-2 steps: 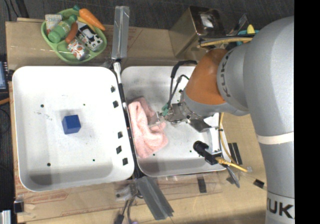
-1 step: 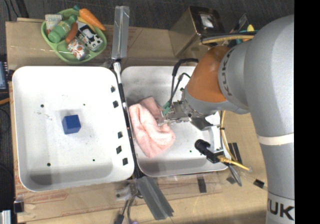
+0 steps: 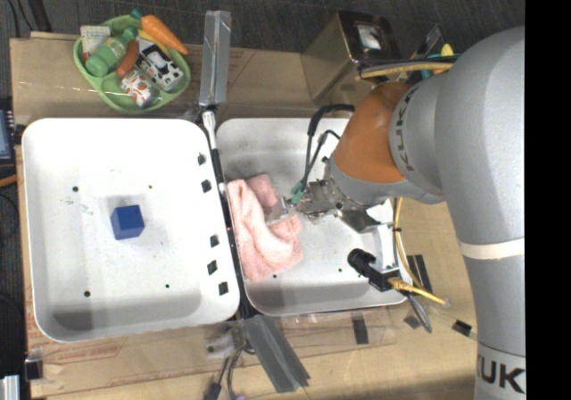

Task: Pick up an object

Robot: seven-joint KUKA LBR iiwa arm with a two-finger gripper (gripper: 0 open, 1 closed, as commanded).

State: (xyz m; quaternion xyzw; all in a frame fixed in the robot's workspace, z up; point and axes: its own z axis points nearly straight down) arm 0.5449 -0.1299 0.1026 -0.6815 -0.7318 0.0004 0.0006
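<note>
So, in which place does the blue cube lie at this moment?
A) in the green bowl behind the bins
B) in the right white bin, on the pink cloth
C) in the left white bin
C: the blue cube sits alone on the floor of the left white bin, apart from the pink cloth in the right bin.

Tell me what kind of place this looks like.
Probably a robot lab test bench: a robot arm reaches over two white bins, with a pink cloth and a blue block as practice items.

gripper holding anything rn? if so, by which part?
Cannot be told. The gripper is down at the pink cloth in the right bin, touching its upper right edge, but the view doesn't show cloth between the fingers.
</note>
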